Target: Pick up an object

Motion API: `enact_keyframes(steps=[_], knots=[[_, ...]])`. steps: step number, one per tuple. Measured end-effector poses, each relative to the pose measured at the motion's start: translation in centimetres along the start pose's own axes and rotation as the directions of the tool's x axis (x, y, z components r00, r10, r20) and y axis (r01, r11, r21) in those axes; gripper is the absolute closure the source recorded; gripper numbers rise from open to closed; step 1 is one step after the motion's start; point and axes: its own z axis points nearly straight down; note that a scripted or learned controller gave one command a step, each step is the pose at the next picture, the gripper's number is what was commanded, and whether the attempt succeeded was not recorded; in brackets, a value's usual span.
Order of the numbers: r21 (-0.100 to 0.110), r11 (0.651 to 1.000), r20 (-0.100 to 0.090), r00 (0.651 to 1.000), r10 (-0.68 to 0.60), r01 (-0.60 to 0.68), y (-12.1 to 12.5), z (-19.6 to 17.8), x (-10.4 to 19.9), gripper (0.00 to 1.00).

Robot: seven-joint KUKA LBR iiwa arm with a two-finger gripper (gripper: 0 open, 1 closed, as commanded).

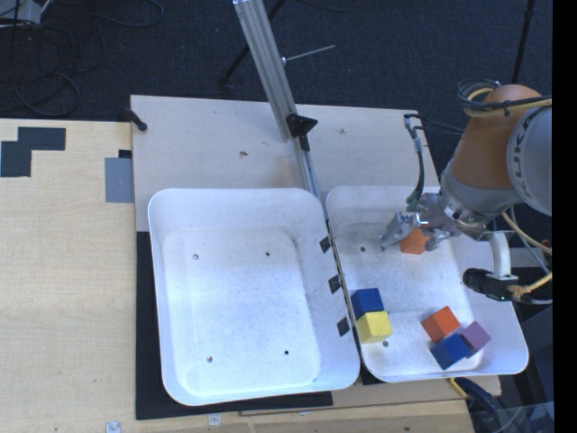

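My gripper (412, 234) is low in the right bin (505, 361), near its back. It stands open, and its grey fingers (391, 235) spread to either side of a small orange block (413, 243). That block sits between them, partly covered from above. Toward the front of the same bin lie a blue block (366, 301) touching a yellow block (373, 326). Farther right sit a second orange block (440, 322), a purple block (475, 336) and another blue block (450, 351), close together.
The left bin (171, 242) lies beside the right one, and a divider with black clips (334, 282) runs between them. A slanted metal rail (269, 66) rises behind the bins. Cables (505, 282) hang beside the arm at the right.
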Motion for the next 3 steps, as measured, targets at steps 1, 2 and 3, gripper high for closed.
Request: enact_keyframes(steps=[1,2,3], knots=[[-0.005,1.000,0.001,1.000,0.005,-0.005,4.4,4.0,-2.1,0.00],[-0.003,1.000,0.000,1.000,0.007,-0.007,-0.3,6.2,-4.1,0.00],[-0.004,1.000,0.000,1.000,0.010,-0.010,-0.2,5.1,-4.1,1.00]])
